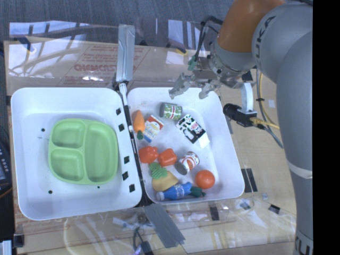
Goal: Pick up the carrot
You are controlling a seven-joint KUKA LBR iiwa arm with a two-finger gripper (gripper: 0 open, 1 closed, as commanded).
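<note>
One carrot lies in the right bin, tight against that bin's left wall near the divider, orange with a bit of green at its lower end, pointing roughly up and down the view. It touches or nearly touches a small white carton on its right. It looks like a toy of hard plastic: light, stiff, smooth and likely a little slippery, tapering so that a grip near the thin tip could squirt it out. I would judge the thick middle the best place to take hold, fingers closing across its width, though the wall beside it leaves little room for one finger.

The pincer hangs over the far rim of the right bin, well apart from the carrot, its fingers spread and nothing between them.

By count: two white bins; one green divided plate in the left bin; in the right bin one carrot, one green can, one black-and-white carton, two red-orange pepper-like pieces, one small tin, one orange ball, one blue bottle, and one yellowish piece.
</note>
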